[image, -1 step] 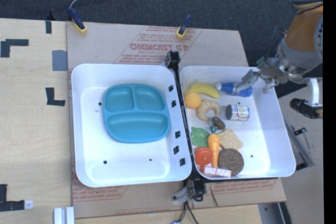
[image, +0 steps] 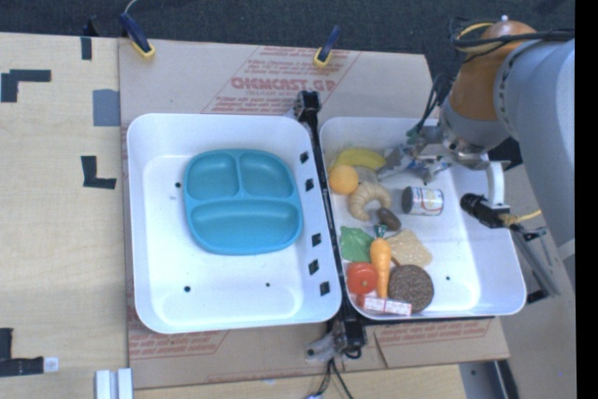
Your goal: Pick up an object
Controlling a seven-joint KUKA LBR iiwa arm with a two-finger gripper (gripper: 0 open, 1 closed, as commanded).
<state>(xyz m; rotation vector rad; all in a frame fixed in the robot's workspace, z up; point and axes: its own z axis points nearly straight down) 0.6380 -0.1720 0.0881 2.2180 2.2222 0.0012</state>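
Nearest you, at the front edge of the right bin [image: 486, 299], lies a dark brown round patty [image: 411, 286] with a red-and-white packet [image: 387, 305] just in front of it and a red tomato [image: 362, 277] beside it. Look now to the claw [image: 418, 160]: it sits low over the back part of the right bin, on the grey arm [image: 533, 98] that comes in from the bench's right edge. You cannot tell from this angle how its fingers stand, and nothing is visibly held between them. Just in front of the claw lies a small silver can [image: 423, 199] on its side. On the claw's other side, toward the divider between the bins, you see a yellow banana [image: 360, 158] against the back wall, an orange ball [image: 343, 178] just in front of it, then a pale curved croissant [image: 368, 198] and a small dark piece [image: 389, 220] touching it. Further forward come a green leafy item [image: 354, 243], an upright carrot [image: 381, 263] and a tan cracker [image: 408, 247]. In the left bin [image: 149, 276], well apart from the claw, a blue divided plate [image: 243, 201] lies flat near the middle.
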